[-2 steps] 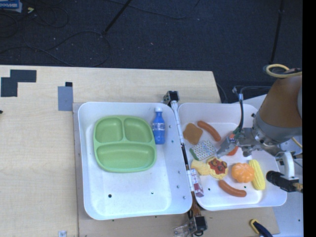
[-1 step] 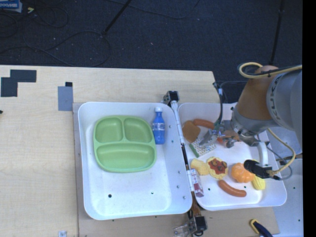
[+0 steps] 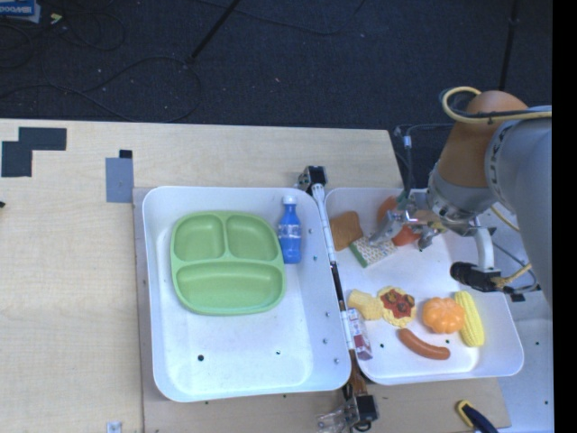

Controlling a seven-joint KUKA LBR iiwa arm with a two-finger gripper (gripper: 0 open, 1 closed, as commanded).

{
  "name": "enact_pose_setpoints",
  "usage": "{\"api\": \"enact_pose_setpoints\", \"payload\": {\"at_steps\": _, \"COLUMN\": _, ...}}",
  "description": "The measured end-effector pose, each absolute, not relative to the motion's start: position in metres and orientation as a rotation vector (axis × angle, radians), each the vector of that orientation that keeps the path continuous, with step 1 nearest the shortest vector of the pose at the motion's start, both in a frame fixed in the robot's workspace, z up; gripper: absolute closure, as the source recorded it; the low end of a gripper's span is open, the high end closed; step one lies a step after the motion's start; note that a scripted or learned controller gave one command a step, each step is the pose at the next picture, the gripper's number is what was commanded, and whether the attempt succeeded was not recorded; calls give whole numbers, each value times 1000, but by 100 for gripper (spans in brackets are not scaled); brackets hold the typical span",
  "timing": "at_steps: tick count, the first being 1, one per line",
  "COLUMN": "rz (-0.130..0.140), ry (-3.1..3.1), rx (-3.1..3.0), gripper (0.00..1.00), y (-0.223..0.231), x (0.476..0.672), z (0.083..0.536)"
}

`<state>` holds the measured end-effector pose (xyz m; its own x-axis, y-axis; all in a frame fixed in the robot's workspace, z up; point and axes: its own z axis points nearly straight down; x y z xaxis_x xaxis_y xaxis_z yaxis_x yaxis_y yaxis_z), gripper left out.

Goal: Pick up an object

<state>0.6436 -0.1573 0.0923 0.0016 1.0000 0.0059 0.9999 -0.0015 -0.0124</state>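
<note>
My gripper [image 3: 404,227] is low over the back of the right bin [image 3: 496,359], reaching in from the right. It hangs right over a red-orange item [image 3: 389,209] and partly hides it. A green and white block [image 3: 370,252] lies just left of the gripper, and a brown slab [image 3: 345,230] lies further left. Toward the bin's front lie a yellow piece [image 3: 364,305], a small pizza-like piece [image 3: 397,305], an orange fruit [image 3: 442,315], a corn cob [image 3: 470,318] and a sausage [image 3: 424,344].
The left bin [image 3: 225,368] holds a green divided plate [image 3: 226,262] and an upright blue bottle [image 3: 289,231] by its right wall. A black part of the arm [image 3: 482,278] overhangs the right bin's right side. Wooden bench lies to the left.
</note>
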Motion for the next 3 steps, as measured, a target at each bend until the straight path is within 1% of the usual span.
{"api": "enact_pose_setpoints", "payload": {"at_steps": 1, "rz": 13, "ry": -2217, "rx": -2222, "gripper": 100, "y": -162, "x": 644, "z": 103}}
{"api": "enact_pose_setpoints", "payload": {"at_steps": 2, "rz": 13, "ry": -2218, "rx": -2222, "gripper": 0, "y": -161, "x": 644, "z": 103}}
{"api": "enact_pose_setpoints", "payload": {"at_steps": 3, "rz": 3, "ry": -2222, "rx": -2218, "gripper": 0, "y": -153, "x": 643, "z": 87}}
